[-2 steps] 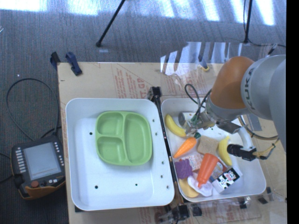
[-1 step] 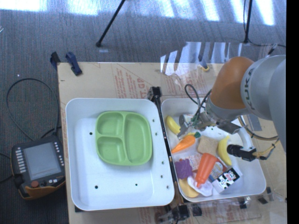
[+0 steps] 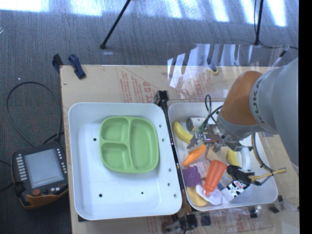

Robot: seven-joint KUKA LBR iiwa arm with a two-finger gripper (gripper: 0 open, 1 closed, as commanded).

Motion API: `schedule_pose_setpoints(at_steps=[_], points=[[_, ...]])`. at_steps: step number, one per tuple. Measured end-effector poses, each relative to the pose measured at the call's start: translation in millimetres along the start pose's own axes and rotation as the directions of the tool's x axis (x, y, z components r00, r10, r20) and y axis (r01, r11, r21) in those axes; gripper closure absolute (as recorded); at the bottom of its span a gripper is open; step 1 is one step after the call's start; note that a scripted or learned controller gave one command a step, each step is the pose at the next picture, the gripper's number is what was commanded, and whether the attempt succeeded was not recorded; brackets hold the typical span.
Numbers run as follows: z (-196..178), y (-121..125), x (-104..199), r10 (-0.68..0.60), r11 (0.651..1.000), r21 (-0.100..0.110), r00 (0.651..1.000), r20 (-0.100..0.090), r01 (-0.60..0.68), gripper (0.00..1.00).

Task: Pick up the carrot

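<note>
- Two white bins side by side on the bench: left bin [image 3: 87, 189] carrying a green divided plate [image 3: 130, 144], right bin [image 3: 265, 191] crammed with toy food — landmark from here on.
- Grey arm [image 3: 273, 99] with its orange band leaning over the right bin's upper half, blocking much of the back of it.
- Gripper [image 3: 207, 139] down in the right bin's middle, just above and apparently touching the carrot; released or clenched, impossible to tell, with cables and shadow muddling the tip.
- Larger orange cone-shaped piece [image 3: 215, 175] lower in the right bin, easily mistaken for the target.
- Carrot [image 3: 194, 155] toward the right bin's left-centre, lying tilted, between a yellow banana [image 3: 182, 131] behind and a purple item [image 3: 191, 176] in front.
- Probably light, rigid, smooth plastic: likely slippery and tapered, so best pinched across the thicker middle, not the thin tip.
- Small black-and-white object at the right bin's lower right too tiny to identify.
</note>
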State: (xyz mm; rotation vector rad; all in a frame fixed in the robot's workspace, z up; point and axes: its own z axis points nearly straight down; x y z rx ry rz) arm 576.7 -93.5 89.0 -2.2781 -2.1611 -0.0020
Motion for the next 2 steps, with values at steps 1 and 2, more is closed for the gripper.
schedule_pose_setpoints(at_steps=[1, 2], points=[[-10, 1, -2, 0.006, 1.0, -0.002, 1.0, -0.001, -0.006, 1.0], [-100, -6, 89, 0.192, 0.981, -0.002, 0.981, -0.002, -0.192, 1.0]])
